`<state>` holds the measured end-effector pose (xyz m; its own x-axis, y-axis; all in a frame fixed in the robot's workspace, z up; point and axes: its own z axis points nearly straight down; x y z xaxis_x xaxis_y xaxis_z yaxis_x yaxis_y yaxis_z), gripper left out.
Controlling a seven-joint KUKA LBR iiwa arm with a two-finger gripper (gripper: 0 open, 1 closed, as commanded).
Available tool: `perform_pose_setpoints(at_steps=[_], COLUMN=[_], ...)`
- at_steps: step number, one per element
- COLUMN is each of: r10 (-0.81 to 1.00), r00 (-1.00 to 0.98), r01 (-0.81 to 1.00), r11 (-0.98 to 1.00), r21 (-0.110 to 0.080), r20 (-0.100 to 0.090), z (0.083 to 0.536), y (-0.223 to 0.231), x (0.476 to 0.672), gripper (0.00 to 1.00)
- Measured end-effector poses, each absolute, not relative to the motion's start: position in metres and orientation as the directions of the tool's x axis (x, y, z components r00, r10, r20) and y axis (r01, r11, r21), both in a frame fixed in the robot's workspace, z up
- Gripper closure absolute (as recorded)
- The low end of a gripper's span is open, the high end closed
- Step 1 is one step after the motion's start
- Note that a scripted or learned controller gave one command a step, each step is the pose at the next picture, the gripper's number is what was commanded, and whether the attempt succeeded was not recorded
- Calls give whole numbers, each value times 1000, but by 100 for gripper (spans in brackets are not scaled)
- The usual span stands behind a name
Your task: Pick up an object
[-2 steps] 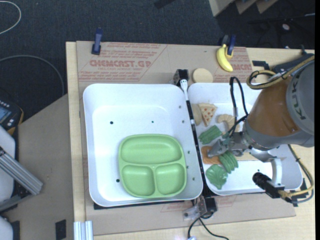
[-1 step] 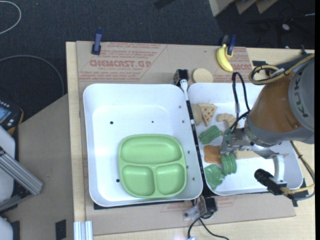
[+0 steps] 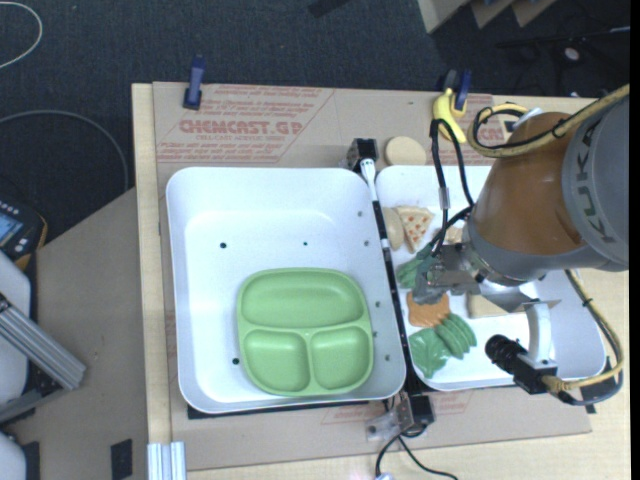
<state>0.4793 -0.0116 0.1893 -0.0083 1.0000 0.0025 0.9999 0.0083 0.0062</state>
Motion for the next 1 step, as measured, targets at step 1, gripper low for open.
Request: perform_pose_setpoints(at_steps=[1], r10=[1000], r00=[0], r01=[1000], r11=[0], r21=[3], r20=[0], z=[195], y=[-17], x=[480], gripper=[100])
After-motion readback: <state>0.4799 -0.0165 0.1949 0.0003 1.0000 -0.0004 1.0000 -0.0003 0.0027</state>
